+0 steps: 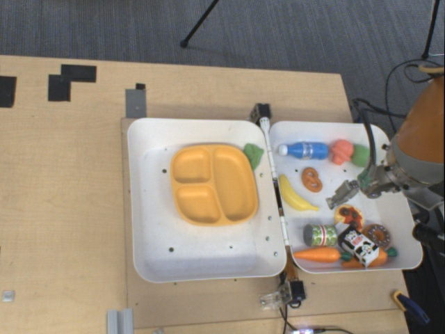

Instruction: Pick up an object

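Flanking light wooden bench point(62, 207), grey carpet point(104, 12) beyond two white bins point(149, 186).

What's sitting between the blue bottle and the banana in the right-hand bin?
In the camera view, a small orange-brown pretzel-shaped toy lies between the blue bottle and the banana, a little to the right of the line joining them, apart from both.

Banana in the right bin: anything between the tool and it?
Nothing visible. The tool hangs over the right bin, just right of the banana, with bare bin floor between them. The pretzel lies above that gap, and the can below it.
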### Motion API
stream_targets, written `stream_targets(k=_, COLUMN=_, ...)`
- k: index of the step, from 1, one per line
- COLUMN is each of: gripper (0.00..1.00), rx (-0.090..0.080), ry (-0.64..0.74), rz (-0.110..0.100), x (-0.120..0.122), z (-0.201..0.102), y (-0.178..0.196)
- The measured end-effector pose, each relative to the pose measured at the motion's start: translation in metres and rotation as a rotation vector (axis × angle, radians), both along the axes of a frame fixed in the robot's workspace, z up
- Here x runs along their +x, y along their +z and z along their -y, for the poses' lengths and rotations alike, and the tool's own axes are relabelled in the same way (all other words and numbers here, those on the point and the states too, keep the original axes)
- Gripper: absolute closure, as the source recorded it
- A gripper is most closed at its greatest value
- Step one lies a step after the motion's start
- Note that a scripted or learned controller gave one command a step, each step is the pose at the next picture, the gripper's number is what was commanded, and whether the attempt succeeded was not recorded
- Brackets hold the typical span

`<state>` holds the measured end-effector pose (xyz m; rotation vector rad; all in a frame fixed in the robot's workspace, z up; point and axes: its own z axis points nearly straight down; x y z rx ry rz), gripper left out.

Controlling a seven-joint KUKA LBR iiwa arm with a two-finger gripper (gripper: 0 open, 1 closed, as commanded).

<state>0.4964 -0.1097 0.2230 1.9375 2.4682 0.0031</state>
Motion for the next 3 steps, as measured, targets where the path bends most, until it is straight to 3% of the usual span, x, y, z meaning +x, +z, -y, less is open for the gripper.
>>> stream_targets(k=1, gripper=0.0, rx=0.001, ry=-0.254, rz=0.004, x=-0.007, z=-0.021, y=-0.136)
stream_targets(k=2, gripper=1.0, rx=0.001, ry=-0.254, rz=0.008, x=-0.006, z=-0.021, y=-0.126)
stream_targets(k=3, gripper=0.0, rx=0.001, ry=-0.254, rz=0.008, x=-0.006, z=-0.021, y=-0.126)
